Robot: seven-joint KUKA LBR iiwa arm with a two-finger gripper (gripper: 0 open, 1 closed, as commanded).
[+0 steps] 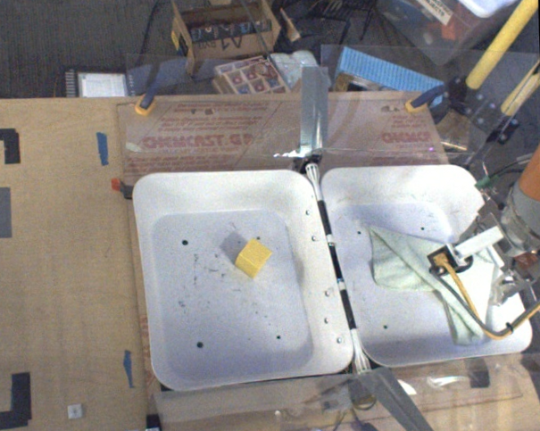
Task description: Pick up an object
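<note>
A small yellow block lies near the middle of the left white bin. A pale green cloth is spread in the right white bin, running from its centre down toward the front right corner. My gripper hangs low over the right edge of the right bin, just beside the cloth's right end. Nothing shows between it and the cloth that I can make out. The grey wrist comes in from the right above it.
A metal divider separates the two bins. Behind them stands a clear sheet on brown board, with clutter beyond. Bare wooden bench stretches to the left of the bins.
</note>
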